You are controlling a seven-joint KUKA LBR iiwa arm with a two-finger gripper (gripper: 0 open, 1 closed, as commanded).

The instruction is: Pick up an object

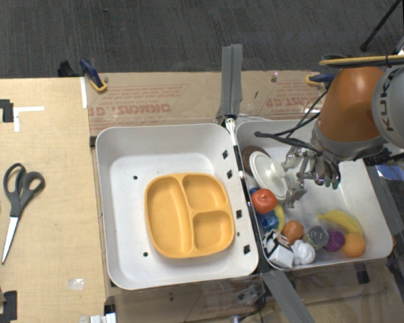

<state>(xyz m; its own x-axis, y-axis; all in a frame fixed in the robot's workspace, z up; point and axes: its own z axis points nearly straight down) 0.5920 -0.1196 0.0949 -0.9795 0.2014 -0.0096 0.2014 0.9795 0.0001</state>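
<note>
Gripper (309,175) over right bin (366,203), at 12 o'clock from red tomato (263,201); grip state cannot be told. Yellow tray (189,214) in left bin (123,195).

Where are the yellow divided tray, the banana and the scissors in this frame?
yellow divided tray (189,213): camera view, on the ridge where its compartments meet.
banana (341,219): camera view, on the middle of its curved body.
scissors (16,196): camera view, near the pivot below the handles.

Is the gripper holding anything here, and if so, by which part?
Nothing is seen held. The gripper hangs over the right bin, above the toys; nothing shows between its jaws.
</note>
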